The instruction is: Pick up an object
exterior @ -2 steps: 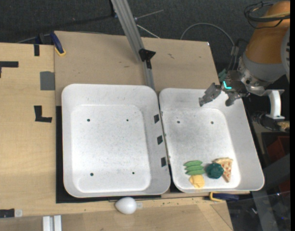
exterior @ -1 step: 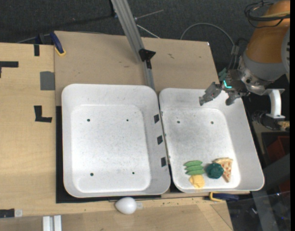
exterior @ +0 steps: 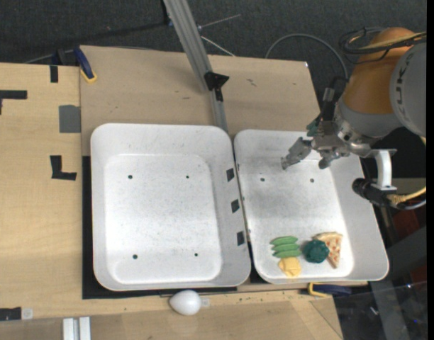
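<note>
My gripper (exterior: 305, 160) hangs over the far part of the right bin (exterior: 288, 197), its two fingers spread apart and open with nothing between them. At the near end of that bin lie several small toys close together: a green ridged piece (exterior: 284, 246), a yellow piece (exterior: 290, 266), a dark green round one (exterior: 316, 251) and a pizza-slice shaped piece (exterior: 333, 247). They lie well below the gripper in the view, apart from it.
The left bin (exterior: 160, 204) sits beside the right one. A grey metal pole (exterior: 196, 48) slants in from the top toward the gap between the bins. A white egg-shaped object (exterior: 185, 302) lies on the bench in front of the left bin.
</note>
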{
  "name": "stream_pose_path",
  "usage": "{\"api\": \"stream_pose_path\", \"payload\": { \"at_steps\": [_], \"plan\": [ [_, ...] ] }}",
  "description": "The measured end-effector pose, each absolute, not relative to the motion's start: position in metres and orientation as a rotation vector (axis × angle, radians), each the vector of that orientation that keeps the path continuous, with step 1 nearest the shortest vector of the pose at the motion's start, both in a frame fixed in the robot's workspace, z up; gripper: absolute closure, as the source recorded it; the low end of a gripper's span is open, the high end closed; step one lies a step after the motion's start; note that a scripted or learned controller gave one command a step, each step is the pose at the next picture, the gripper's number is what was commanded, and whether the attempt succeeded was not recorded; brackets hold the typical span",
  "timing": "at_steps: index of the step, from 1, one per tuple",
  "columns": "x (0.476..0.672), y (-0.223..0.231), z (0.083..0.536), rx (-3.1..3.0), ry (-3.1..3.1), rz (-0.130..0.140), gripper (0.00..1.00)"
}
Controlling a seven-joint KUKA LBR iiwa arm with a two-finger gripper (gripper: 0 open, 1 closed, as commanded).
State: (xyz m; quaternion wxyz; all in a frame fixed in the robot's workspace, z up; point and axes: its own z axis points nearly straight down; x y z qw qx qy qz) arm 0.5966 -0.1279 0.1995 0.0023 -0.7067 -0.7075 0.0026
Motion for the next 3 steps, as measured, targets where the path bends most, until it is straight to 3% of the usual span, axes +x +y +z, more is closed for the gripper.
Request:
{"api": "stream_pose_path", "payload": {
  "at_steps": [2,3],
  "plan": [
    [0.584,-0.122,0.098,-2.216,-2.219,0.009,0.00],
    [0.586,-0.121,0.111,-2.216,-2.223,0.002,1.00]
  ]
}}
